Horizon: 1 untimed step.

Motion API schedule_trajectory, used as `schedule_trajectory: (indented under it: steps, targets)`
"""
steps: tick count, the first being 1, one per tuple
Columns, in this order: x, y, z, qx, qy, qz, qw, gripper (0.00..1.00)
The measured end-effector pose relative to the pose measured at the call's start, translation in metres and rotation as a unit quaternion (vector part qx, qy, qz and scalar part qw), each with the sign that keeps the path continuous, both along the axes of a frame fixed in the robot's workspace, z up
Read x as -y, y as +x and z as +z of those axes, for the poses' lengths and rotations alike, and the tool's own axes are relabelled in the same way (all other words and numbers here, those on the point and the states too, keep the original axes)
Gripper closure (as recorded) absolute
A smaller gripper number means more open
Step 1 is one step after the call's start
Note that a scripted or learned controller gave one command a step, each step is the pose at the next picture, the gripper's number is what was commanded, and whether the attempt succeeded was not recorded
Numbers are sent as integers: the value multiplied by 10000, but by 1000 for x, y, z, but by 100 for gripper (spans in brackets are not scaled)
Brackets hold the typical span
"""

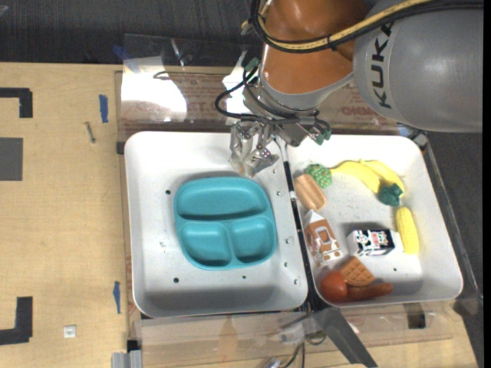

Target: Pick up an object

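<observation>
My gripper (252,153) hangs over the back right part of the left bin (146,205), just above the far edge of the teal divided tray (224,221). Nothing shows between its metal parts. The right bin (437,244) holds the toy food: a hot dog (311,192), a green broccoli piece (320,176), a yellow banana (367,176), a corn cob (407,229), a small milk carton (374,241), a brown and white packet (322,239), a waffle (357,272) and a red piece (335,286).
The arm's orange band and grey body (345,44) loom over the back of both bins. The ridge between the bins (295,221) runs just right of the gripper. Cardboard bench surface (54,205) lies to the left.
</observation>
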<state>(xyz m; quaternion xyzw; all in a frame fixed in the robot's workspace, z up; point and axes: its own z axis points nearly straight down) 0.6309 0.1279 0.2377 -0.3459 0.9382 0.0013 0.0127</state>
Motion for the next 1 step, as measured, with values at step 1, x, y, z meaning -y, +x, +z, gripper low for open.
schedule_trajectory:
  steps: [1]
  targets:
    - [-45,33,-12,-91,-30,-93,9999,100]
